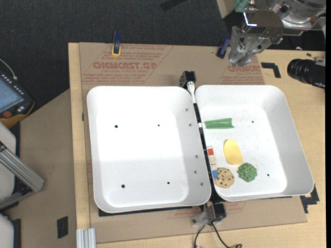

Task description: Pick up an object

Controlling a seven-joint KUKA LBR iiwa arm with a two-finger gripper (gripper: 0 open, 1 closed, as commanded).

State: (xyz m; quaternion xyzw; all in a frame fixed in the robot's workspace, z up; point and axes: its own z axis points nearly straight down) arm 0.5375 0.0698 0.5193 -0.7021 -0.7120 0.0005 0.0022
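Observation:
Several small objects lie in the right bin: a flat green strip, a yellow oval piece, a round brown cookie and a green broccoli-like ball. A small red, white and blue item rests against the bin's left wall. My gripper hangs high above the bench, beyond the right bin's far edge, with its fingers pointing down. Nothing shows between the fingers.
The left bin sits beside the right one on a brown cardboard sheet. A black clip joins the bins at the far side, another at the near side. A yellow-blue clamp stands at the cardboard's far edge.

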